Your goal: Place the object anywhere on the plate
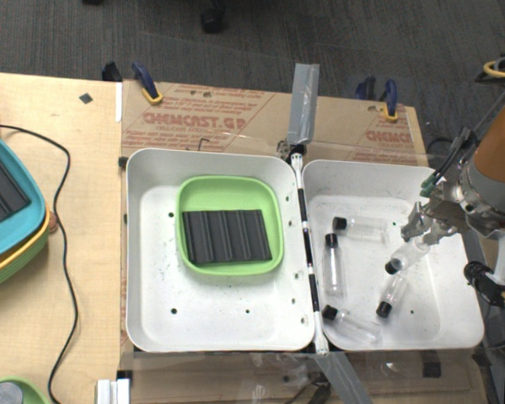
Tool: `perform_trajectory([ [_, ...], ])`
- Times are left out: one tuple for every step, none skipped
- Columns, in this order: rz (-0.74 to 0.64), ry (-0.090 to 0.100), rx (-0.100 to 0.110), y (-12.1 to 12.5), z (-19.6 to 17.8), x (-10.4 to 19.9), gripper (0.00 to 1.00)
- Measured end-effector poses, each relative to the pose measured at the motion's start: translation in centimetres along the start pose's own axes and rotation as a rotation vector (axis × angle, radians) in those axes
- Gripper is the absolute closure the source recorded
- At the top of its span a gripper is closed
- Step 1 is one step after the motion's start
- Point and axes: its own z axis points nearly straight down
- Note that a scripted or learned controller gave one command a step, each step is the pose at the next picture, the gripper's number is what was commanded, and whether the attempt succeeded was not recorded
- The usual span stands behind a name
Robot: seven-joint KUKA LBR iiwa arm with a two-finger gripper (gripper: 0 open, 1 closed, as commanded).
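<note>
Green plate [232,196], ribbed black insert [227,236]

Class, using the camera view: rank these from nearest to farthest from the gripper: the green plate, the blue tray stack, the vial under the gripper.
1. Vial, right bin, just below the gripper.
2. Green plate, left bin.
3. Blue tray stack, far left on the bench.

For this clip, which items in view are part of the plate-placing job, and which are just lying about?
Part of the job:
- green plate with dark ridged insert, left bin
- clear black-capped tubes, right bin
- gripper

Lying about:
- teal and yellow trays at far left
- black cable
- blue clamps
- cardboard sheet
</note>
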Motion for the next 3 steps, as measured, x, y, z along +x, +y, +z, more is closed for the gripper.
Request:
perform_trajectory([
  [0.000, 0.000, 0.000, 0.0, 0.0, 0.0, 0.00],
  [0.221, 0.000, -0.001, -2.2, -2.6, 2.7, 0.00],
  [0.507, -0.001, 0.002, -2.1, -3.8, 0.0, 0.00],
])
